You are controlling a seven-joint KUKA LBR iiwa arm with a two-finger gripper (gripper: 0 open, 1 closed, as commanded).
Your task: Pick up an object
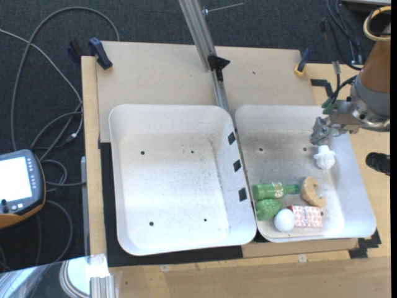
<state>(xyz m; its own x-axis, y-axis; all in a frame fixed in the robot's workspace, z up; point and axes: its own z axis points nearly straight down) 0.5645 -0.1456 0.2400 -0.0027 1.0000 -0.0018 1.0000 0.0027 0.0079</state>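
Arm (377, 73): enters from the right, cut off by the frame edge; orange band and grey wrist visible, upper links out of frame.

Gripper (322, 140): over the right bin's far right part, near its right wall. Finger spread too small and blurred to make out; cannot tell whether anything is held.

White lump (324, 158): small, irregular, just below the gripper tip, possibly touching it; contact cannot be judged. Shape unclear.

Right bin (273, 129): remaining items crowded into the near corner. Green bottle (275, 190) lying on its side; green lump (267, 208) just below it; white ball (285, 220) beside that, touching the pink box (307, 217); tan ring piece (314, 192) above the box. Details of the box print unreadable. Far and middle floor of this bin is bare.

Left bin (167, 179): bare speckled floor, open room throughout.

Metal pole (200, 33): slants down from the top edge to the seam between the bins, top end cut off.

Handheld screen (18, 184): at left edge, partly cut off.
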